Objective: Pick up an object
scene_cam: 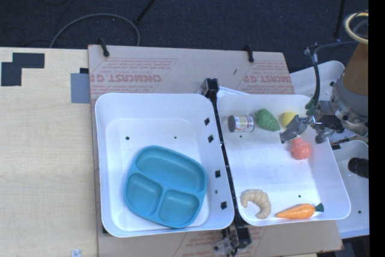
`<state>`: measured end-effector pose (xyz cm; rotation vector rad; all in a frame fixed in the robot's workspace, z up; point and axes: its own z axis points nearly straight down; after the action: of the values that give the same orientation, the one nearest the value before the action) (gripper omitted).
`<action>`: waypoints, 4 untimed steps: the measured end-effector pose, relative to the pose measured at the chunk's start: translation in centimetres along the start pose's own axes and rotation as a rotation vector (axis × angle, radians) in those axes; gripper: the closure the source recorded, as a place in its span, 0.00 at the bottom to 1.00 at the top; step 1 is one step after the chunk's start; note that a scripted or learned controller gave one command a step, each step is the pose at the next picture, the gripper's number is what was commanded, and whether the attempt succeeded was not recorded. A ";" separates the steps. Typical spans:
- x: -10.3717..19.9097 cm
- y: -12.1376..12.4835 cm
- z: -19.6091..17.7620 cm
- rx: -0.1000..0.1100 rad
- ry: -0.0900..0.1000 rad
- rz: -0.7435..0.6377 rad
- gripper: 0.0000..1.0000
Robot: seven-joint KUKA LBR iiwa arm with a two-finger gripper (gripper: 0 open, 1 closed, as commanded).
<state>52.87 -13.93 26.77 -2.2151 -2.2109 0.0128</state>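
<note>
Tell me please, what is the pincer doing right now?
Pincer: over the right bin, just above the pink ball; open or closed cannot be told.

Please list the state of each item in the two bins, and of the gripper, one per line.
Blue divided tray: flat in left bin.
Small can: on its side, right bin.
Green toy vegetable: lying beside the can.
Yellow toy: partly hidden.
Pink toy: resting below the gripper.
Croissant: lying flat.
Carrot: lying flat.
Gripper: low over right bin.
</note>
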 end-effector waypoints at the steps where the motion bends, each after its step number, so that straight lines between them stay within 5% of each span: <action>1: 0.0 0.2 -0.6 -0.011 -0.002 -0.002 0.00; 4: 0.0 -0.6 15.7 -0.005 0.000 -0.001 0.00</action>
<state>52.10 -13.85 11.11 -2.2157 -2.2147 0.0070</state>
